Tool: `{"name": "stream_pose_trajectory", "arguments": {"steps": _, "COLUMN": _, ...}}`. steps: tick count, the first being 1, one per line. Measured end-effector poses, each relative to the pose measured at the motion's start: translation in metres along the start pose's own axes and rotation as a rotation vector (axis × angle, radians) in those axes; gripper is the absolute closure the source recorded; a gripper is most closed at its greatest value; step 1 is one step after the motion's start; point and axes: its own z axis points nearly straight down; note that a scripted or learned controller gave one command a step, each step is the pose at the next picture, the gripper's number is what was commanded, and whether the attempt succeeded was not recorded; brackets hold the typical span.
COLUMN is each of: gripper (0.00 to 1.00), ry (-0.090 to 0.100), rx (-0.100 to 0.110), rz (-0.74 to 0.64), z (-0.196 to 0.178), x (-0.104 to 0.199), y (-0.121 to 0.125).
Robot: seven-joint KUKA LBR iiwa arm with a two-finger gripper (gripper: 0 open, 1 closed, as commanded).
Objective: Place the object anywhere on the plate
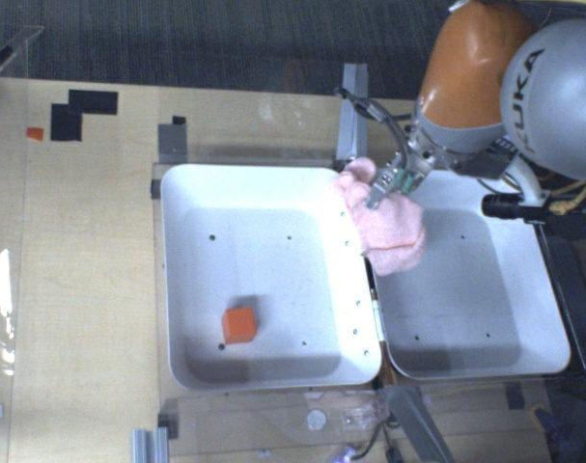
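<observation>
A soft pink cloth (391, 230) hangs bunched over the rim between the two bins, at their far end. My gripper (379, 197) reaches down from the right into its upper part and is shut on it, with pink fabric bulging on both sides of the fingers (377, 201). Most of the cloth droops below the fingers over the right bin's (486, 345) left edge. A small orange cube (239, 325) lies on the floor of the left bin (273, 220), near its front left.
The arm's orange band and grey wrist (505, 66) loom over the right bin's far side. Black cables (510, 205) run along that bin's far right. Grey posts (351, 114) stand behind the bins.
</observation>
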Motion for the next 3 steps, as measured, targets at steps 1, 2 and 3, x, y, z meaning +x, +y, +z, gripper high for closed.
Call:
{"name": "stream_pose_trajectory", "arguments": {"steps": 1, "gripper": 1.00, "ry": -0.002, "rx": -0.003, "rz": -0.402, "z": 0.004, "x": 0.036, "y": 0.036}}
{"name": "stream_pose_trajectory", "arguments": {"steps": 2, "gripper": 1.00, "ry": -0.003, "rx": -0.006, "rz": -0.752, "z": -0.006, "x": 0.075, "y": 0.070}}
{"name": "stream_pose_trajectory", "arguments": {"steps": 3, "gripper": 0.00, "ry": -0.003, "rx": -0.006, "rz": -0.751, "z": -0.006, "x": 0.074, "y": 0.070}}
